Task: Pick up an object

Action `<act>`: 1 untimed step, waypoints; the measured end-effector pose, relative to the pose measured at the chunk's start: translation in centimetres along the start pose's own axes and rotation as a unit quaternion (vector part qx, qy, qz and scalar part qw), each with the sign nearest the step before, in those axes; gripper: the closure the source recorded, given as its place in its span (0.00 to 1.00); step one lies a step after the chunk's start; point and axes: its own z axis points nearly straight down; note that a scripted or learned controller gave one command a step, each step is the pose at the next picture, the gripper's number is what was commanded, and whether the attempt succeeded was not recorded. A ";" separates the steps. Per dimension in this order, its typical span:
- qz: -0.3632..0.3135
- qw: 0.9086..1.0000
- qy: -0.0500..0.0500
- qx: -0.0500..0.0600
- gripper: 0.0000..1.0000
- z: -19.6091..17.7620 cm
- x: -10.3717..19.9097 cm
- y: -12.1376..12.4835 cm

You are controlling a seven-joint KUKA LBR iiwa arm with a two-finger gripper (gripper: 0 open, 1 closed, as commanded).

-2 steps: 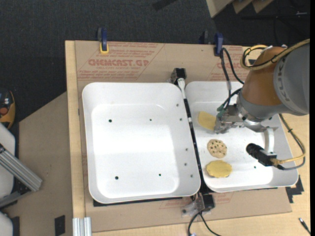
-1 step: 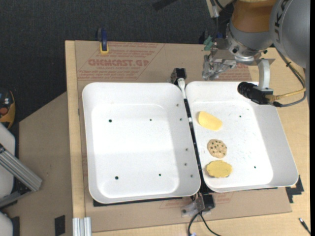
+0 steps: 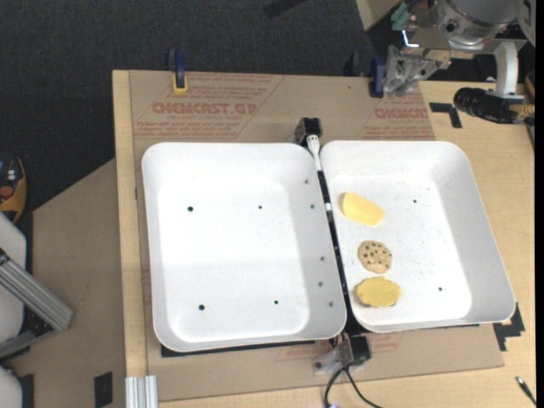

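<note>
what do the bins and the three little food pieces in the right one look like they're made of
Bins: thin moulded plastic, smooth and slightly glossy white, judging by the rounded corners and rolled rims. Cookie: probably a plastic or rubber toy, matte tan with dark chips. Two yellow pieces: likely toy plastic or foam, matte, uniformly coloured; too small to tell more.

We saw our arm (image 3: 476, 2) reach in from the upper right, its grey wrist housing sitting above and to the right of the gripper (image 3: 401, 75), an orange band just showing above that. The gripper hung pointing downward below the wrist. Its tips were too small and blurred to read.
</note>
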 end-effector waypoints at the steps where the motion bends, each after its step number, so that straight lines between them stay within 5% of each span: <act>1: -0.004 1.000 0.003 0.011 1.00 7.7 9.5 -0.5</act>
